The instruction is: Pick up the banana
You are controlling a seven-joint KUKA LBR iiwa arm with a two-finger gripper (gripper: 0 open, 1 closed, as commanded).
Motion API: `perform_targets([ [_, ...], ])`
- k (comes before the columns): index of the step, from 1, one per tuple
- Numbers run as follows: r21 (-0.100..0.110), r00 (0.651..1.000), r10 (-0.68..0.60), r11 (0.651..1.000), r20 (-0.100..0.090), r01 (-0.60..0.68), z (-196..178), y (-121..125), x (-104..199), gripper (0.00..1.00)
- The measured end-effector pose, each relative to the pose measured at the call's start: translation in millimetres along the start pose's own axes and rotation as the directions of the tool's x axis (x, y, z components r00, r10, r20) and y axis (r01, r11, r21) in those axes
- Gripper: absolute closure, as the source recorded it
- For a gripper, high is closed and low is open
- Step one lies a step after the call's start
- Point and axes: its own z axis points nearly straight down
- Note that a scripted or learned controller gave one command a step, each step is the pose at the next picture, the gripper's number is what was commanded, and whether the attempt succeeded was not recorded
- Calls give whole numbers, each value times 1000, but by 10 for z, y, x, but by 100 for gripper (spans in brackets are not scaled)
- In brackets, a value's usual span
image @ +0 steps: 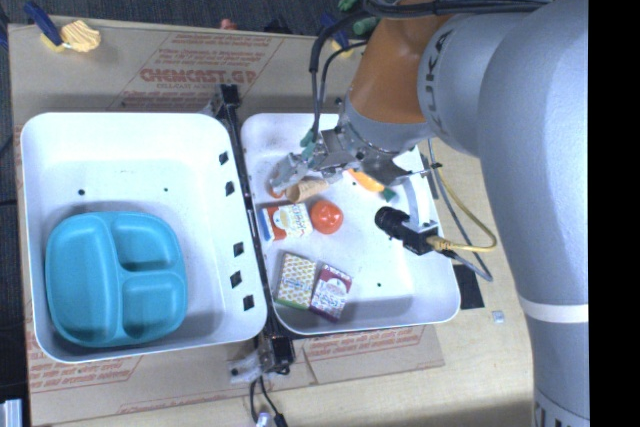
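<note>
Claw (290,177) | low in right bin (440,300) | opening cannot be told | touching a tan item (308,188)

Just below the pincer (300,167), a small orange and white juice pouch (286,220) is lying flat in the right bin (425,300). A round red tomato (326,216) is sitting right beside the pouch. Lower down, two little boxes are lying side by side, touching: a green box (295,280) and a dark red box (331,292). Far off to the pincer's left, a blue tray (115,273) with three parts is resting in the left bin (120,140). Both bins are sitting on a brown cardboard sheet (190,65) on the worktop (480,355). A yellow clip (80,37) is lying at its far left corner.
</note>
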Motion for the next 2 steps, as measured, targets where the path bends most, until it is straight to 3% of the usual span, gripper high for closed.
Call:
perform_targets([
  [1, 4, 996, -93, 996, -2, 94, 13, -260, 804, 0],
  [2, 5, 996, 87, 996, 0, -87, -181, -980, -49, 0],
])
